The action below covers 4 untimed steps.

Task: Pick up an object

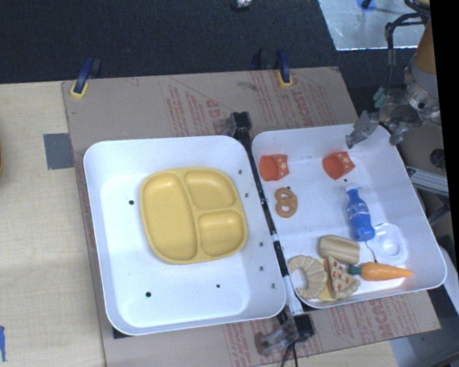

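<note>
Tool (364, 130) sits at the right white bin's (406, 193) far right corner, partly cut off; we can't tell its state. That bin holds two red pieces (274, 166), a pretzel (285, 202), blue bottle (358, 215), orange carrot (384, 271) and a jumbled pile we can't resolve. Left white bin (112, 232) holds a yellow divided plastic tray (192, 214).

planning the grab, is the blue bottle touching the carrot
Apart. The camera view shows bare white bin floor between the blue bottle and the carrot.
</note>
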{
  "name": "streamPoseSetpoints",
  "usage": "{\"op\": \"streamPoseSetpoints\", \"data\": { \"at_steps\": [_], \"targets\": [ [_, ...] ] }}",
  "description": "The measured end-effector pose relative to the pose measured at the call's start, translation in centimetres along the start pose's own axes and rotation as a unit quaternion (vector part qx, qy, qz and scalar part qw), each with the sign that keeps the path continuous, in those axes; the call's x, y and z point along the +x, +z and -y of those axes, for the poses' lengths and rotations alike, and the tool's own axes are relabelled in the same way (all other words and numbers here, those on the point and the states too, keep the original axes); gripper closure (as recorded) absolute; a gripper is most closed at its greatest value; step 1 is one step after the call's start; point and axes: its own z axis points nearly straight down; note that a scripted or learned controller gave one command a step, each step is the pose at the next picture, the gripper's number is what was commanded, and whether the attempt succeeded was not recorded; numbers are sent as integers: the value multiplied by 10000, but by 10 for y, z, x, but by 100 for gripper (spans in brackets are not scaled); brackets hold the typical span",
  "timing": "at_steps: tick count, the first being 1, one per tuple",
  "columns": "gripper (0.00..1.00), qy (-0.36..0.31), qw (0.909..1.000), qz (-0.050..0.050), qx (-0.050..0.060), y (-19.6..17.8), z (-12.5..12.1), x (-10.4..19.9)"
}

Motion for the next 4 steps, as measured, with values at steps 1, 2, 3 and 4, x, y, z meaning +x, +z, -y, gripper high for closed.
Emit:
{"op": "streamPoseSetpoints", "data": {
  "at_steps": [1,2,3,4],
  "targets": [
    [0,-35,9999,-42,96,88,-5,27],
    [0,-12,10000,-10,6,-6,-10,2],
    [0,-45,10000,-8,48,89,-7,55],
    [100,-35,10000,11,19,70,-10,50]
  ]
}}
